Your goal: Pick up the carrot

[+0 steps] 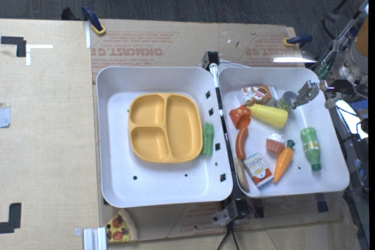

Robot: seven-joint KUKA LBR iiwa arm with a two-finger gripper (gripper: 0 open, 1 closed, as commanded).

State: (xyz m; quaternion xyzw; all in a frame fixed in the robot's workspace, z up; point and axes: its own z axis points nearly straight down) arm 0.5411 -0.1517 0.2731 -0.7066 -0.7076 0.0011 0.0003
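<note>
Hand [306, 92] at upper right of right bin [337, 175], open or closed impossible to tell. Carrot [283, 163] lower in same bin, beside green bottle [310, 148]. Cardboard [135, 44] print mirrored, unreadable.

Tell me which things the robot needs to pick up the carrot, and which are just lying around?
Needed: carrot, gripper.
Lying around: yellow plate, green bottle, yellow bottle, sausage, juice box, green pickle.

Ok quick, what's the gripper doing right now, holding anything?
Gripper: over the right bin's far right corner, holding nothing visible; open or shut cannot be told. Carrot lies in the bin.
</note>
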